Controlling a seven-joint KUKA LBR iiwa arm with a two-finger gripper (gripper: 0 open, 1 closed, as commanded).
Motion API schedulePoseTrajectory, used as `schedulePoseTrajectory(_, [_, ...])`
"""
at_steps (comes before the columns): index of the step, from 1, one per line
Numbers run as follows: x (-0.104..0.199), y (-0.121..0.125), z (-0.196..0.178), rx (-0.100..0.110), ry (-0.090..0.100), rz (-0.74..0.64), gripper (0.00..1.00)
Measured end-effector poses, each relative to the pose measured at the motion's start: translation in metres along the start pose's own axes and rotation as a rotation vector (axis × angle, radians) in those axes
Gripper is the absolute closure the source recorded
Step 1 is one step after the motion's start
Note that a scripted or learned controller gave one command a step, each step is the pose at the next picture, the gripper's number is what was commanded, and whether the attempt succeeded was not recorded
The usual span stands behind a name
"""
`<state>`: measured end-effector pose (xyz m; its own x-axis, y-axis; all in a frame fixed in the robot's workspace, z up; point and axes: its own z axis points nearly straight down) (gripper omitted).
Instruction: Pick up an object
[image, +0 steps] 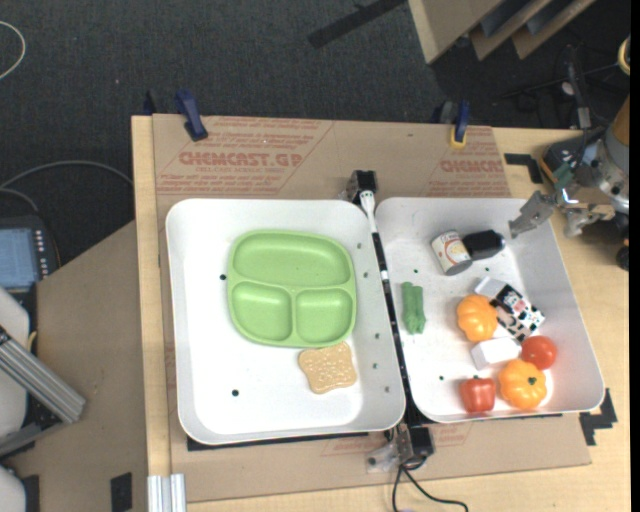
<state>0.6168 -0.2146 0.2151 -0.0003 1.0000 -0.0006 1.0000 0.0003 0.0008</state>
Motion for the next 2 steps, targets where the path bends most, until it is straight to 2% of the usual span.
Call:
schedulePoseTrajectory(1, [0.000, 0.001, -0.011, -0.004, -0.002, -0.001, 1.00])
schedulePoseTrajectory(2, [-0.005, 0.020, -0.180, -0.019, -0.008, -0.002, 1.00])
